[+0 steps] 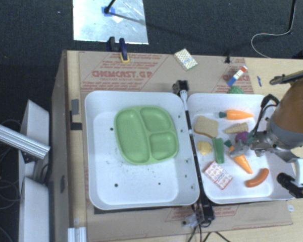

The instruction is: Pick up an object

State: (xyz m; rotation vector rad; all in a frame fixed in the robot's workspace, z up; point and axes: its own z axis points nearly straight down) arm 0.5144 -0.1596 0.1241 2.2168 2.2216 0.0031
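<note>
Camera view
Arm: the grey arm with orange band (pixel 298 112) enters from 3 o'clock, over the right shallow white bin (pixel 212 195).
Gripper: the two-finger gripper (pixel 245 144) sits low among the toys at the bin's centre; whether it is released or clenched cannot be told.
Objects: a long orange plastic carrot (pixel 236 115) at 12 o'clock, a tan bread slice (pixel 206 126) at 10, a green stick (pixel 218 150) and a small orange carrot (pixel 242 163) near centre, a red-orange sausage (pixel 257 178) at 5, a red-patterned packet (pixel 218 175) at 6.
Left bin: the left white bin (pixel 106 185) holds a green compartment plate (pixel 145 134).

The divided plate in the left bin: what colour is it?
Light green; the divided plate shows plainly in the camera view, lying in the white left bin.
</note>
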